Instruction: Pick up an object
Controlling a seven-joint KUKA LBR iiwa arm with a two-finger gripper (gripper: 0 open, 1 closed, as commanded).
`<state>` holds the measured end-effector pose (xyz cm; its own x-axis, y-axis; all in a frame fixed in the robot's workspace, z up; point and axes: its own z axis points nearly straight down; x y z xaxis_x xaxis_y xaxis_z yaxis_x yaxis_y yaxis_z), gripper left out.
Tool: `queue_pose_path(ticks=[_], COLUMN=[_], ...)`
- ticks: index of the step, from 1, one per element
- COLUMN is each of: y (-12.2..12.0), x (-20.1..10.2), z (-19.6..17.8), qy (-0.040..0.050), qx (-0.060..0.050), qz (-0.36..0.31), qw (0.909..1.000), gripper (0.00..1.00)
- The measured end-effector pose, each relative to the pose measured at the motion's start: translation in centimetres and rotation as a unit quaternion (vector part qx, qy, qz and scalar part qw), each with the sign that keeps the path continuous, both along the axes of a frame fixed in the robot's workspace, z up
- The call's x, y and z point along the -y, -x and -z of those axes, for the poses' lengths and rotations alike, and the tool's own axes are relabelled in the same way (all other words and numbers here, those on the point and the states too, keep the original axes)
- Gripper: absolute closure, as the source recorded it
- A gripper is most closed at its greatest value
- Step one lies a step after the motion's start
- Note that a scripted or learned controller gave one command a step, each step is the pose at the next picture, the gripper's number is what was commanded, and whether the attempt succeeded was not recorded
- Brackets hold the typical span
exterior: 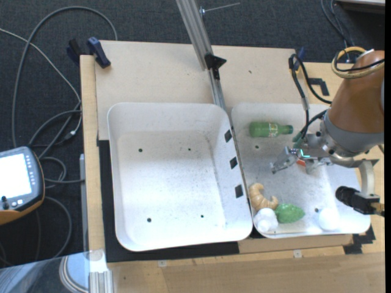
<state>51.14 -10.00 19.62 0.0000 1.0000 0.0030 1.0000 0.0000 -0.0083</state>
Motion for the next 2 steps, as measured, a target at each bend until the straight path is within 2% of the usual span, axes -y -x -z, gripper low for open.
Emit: queue_pose_path(ticks=[1, 2], y=[-0.1, -0.6], x=[0.0, 0.1], z=[-0.2, 5.9], qy=[0.0009, 0.0], qx=[0.004, 0.0], qz=[0.0, 0.0], qw=[1.0, 1.0], gripper=[0.0, 0.0])
